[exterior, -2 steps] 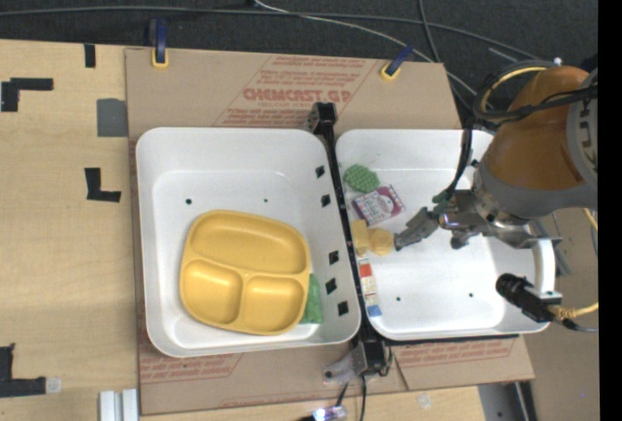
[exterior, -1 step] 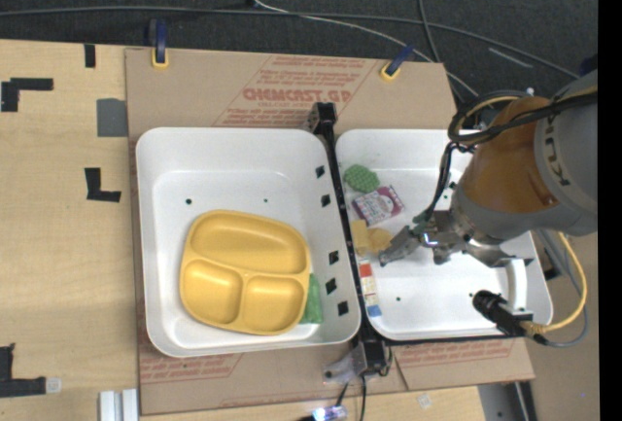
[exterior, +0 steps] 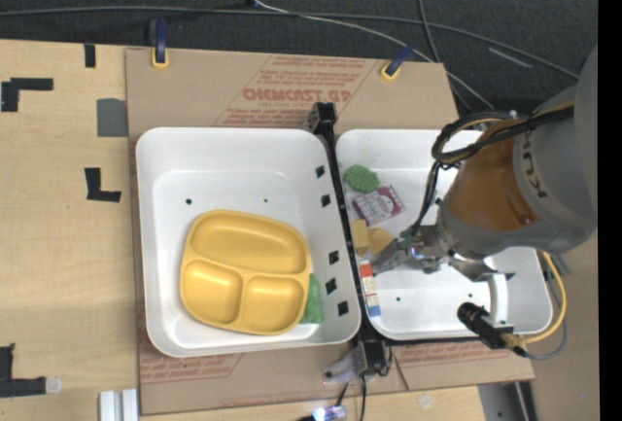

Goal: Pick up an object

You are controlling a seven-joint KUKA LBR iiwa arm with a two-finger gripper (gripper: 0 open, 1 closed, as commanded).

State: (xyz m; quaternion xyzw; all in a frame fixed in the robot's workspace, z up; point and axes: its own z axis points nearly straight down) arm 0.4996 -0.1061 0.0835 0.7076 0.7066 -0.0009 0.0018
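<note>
In the right bin (exterior: 428, 312) a green knobbly object (exterior: 361, 178) lies at the far left corner, with a pink and white packet (exterior: 377, 205) just below it. A yellow block (exterior: 367, 236) sits lower, against the divider side. A small red and white item (exterior: 367, 283) lies along the bin's left wall. My gripper (exterior: 391, 257) hangs low over the left part of this bin, right beside the yellow block, and I see nothing in its grip. The arm's grey and orange wrist (exterior: 491, 200) covers the bin's right half.
The left bin (exterior: 155, 157) holds a yellow divided plate (exterior: 243, 268) with a green object (exterior: 313, 300) wedged at its right edge. Both bins rest on a cardboard sheet (exterior: 292, 88) held by two clamps. Black cables (exterior: 457, 142) loop above the arm.
</note>
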